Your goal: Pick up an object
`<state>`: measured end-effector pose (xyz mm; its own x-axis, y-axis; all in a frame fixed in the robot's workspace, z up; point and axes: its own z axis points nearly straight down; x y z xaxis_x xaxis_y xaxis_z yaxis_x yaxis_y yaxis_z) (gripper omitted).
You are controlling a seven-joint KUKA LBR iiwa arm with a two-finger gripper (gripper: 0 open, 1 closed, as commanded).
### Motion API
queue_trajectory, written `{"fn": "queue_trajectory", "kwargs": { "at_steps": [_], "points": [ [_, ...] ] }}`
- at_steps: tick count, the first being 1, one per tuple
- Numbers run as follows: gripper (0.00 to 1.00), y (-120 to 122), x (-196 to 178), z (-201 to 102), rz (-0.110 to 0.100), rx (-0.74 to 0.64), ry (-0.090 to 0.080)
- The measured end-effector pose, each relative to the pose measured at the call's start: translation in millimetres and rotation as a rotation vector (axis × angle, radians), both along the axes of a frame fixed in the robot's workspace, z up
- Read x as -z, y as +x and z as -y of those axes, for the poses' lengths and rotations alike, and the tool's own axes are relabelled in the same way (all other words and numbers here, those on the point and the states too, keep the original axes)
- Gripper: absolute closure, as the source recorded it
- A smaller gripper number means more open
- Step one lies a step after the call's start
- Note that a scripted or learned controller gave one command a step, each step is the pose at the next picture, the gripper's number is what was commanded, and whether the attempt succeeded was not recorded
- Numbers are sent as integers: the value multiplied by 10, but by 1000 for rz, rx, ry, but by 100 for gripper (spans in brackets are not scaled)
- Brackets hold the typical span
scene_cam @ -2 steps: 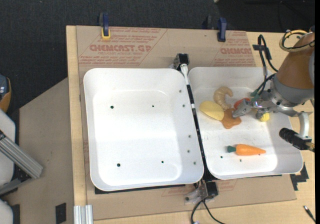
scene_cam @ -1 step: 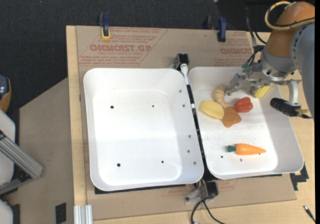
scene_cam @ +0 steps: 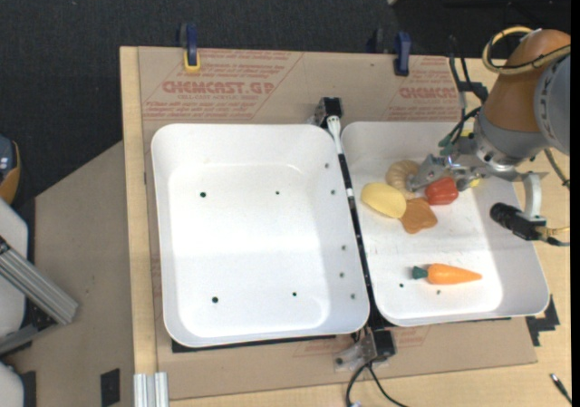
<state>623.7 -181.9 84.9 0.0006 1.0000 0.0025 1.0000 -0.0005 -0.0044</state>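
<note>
A: Where do we have the end effector point(scene_cam: 441, 177) at this moment?

B: We see it low inside the right bin point(scene_cam: 507, 301), at that bin's far end, with the grey arm point(scene_cam: 526, 101) and its orange band rising behind it toward the right edge.

A: Is it holding anything?

B: We cannot tell. A small red piece point(scene_cam: 442, 192) sits right at its tip, touching or nearly so, but the fingers are too small and cluttered for us to say how wide they stand or whether the piece is between them.

A: What else lies around it?

B: Just to its left we see a tan, rounded lump point(scene_cam: 401, 171), partly tucked behind the metal. Below and left of the tip lies a yellow potato-shaped thing point(scene_cam: 383, 200), and just under the red piece an orange-brown chunk point(scene_cam: 419, 215) touches that yellow one. Well below the end effector, toward the near side of the same bin, a carrot point(scene_cam: 450, 275) lies on its side with its green top pointing left.

A: And the other bin?

B: The left bin point(scene_cam: 172, 242) lies well to the left of the end effector, on the same table point(scene_cam: 272, 70).
</note>
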Motion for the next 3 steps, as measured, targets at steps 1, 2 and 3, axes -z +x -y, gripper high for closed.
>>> {"fn": "queue_trajectory", "kwargs": {
  "at_steps": [1, 2, 3],
  "points": [
    [0, 326, 2, 114, 0, -5, 6],
    [0, 8, 1, -242, 1, -3, 0],
    [100, 23, -108, -219, 6, -1, -3]
  ]
}}
